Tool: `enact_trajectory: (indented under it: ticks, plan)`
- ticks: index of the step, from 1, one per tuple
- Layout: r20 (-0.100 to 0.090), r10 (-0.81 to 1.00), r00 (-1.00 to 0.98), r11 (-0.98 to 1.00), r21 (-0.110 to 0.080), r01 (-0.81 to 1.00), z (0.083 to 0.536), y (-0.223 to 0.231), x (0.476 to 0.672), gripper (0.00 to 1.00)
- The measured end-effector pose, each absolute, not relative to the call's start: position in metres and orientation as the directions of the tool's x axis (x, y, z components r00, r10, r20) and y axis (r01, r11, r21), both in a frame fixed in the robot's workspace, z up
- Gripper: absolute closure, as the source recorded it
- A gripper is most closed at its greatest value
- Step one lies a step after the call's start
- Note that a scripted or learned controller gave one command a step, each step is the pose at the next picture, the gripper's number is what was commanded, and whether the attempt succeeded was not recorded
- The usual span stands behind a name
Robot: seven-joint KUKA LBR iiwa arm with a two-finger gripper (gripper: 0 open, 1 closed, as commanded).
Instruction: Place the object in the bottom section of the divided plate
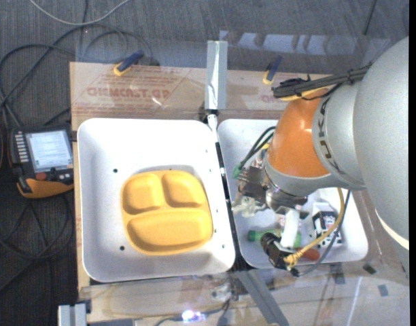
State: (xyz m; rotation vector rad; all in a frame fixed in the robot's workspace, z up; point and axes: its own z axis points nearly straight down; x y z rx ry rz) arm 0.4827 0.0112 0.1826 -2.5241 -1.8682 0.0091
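Divided plate [168,210]: yellow, three sections, seen lying flat in the left bin [99,148], slightly toward that bin's near right corner. The large bottom section faces the near edge; two smaller sections sit behind it. Nothing is seen lying in any section.

Right bin [354,240]: a cluster of small objects [289,240] is noted at its near end — a green piece, a white cylindrical piece, a dark round item, a bit of red, a black-and-white item further right. They lie close together, some touching; which one is the task's object cannot be told.

Pincer [284,209]: placed low over the right bin, just above that cluster, well apart from the plate. The fingers are hidden by the wrist and cabling, so open or closed cannot be told, and no object is seen between them.

Arm [371,128]: grey, with an orange band [296,145], seen entering from the right above the right bin.

Table [140,90]: brown board under both bins, two clamps [128,62] at the far edge. A handheld pendant [41,156] is noted left of the table, with cables on the floor beyond.
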Motion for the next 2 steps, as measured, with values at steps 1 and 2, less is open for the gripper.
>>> enact_trajectory:
  ticks: [1,2]
  plan:
    - [-0.003,0.979,0.204,-0.204,-0.005,0.979,0.182,0.059,0.482,1.00]
    - [0.006,0.988,0.155,-0.155,0.013,0.988,0.094,0.124,0.488,1.00]
